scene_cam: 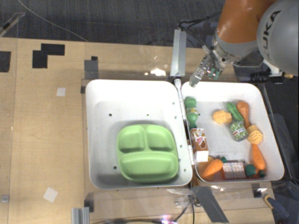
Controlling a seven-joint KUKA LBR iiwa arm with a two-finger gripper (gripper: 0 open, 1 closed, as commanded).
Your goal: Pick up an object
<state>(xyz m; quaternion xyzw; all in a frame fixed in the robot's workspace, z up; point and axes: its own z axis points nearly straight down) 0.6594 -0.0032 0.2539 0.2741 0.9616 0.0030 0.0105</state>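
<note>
Hovering over the right bin's (268, 107) back left corner, the gripper (194, 81) carries nothing; its spread, I cannot tell. Toy food fills that bin; left of it, a green tray (147, 152).

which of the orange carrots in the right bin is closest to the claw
The carrot at the bin's far side, beside the green vegetable. It lies nearest the claw; the carrot by the right wall and the carrot at the near edge lie farther off.
</note>
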